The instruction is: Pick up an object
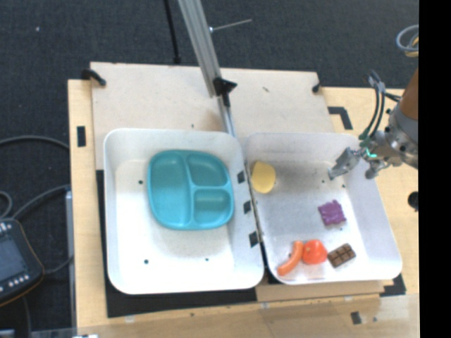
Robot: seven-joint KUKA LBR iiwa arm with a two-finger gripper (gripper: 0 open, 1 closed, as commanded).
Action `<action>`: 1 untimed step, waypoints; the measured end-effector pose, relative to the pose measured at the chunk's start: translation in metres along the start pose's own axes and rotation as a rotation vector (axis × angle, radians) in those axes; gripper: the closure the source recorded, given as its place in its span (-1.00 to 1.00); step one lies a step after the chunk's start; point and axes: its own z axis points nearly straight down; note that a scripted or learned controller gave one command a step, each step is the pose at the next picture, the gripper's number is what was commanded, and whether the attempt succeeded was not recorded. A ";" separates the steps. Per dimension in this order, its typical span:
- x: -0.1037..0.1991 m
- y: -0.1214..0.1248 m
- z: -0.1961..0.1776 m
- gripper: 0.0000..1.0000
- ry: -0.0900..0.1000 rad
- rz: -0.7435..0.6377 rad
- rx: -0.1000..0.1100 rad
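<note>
Camera view, looking down on the desk [84, 189], takes in two white bins side by side. The left bin [127, 259] holds a teal divided plate [190, 190], lying flat near the bin's middle. The right bin [373, 224] holds the loose objects: a yellow rounded piece [263, 177] at the far left corner, just beside the wall shared with the other bin; a purple block [332, 213] towards the middle right; an orange carrot-like piece [289, 260] touching a red-orange round piece [313, 253] near the front edge; and a brown chocolate-like bar [341, 255] just to their right. The arm comes in from the right, and its hand [345, 165] hangs over the far right part of the right bin, well apart from every object. Its fingers seem to stand slightly apart with nothing between them, though the slant makes this hard to judge.
</note>
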 end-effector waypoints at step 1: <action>0.001 0.003 0.062 -1.00 0.000 0.002 0.006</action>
